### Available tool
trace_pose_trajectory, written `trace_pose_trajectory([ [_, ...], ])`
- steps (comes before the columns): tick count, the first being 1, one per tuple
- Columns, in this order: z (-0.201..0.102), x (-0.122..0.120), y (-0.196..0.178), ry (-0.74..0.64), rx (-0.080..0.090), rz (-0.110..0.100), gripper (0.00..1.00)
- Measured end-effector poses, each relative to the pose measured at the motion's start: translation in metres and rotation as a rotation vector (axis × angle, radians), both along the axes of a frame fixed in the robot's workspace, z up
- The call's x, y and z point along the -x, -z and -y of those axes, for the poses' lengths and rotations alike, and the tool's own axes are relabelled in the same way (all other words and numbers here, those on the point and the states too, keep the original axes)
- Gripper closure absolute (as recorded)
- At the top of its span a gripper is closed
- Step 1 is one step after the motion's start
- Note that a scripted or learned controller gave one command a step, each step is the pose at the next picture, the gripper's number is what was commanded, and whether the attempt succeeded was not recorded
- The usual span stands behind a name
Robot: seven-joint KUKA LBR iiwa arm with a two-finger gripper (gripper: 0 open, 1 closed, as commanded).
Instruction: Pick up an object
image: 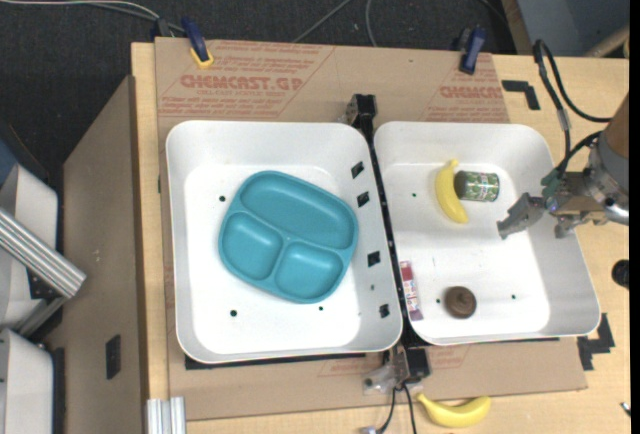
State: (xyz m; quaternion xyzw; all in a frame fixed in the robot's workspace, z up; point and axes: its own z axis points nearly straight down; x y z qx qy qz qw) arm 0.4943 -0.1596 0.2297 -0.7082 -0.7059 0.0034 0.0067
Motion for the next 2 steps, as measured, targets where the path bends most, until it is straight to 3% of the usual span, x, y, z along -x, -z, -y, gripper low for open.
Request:
trace_pose_trajectory([
  [1,-0.001,-0.003,-0.006,-0.004,0.003,0.013,0.00],
  [2,0.001,0.008,0.049,-0.002,0.001,0.007,0.00],
])
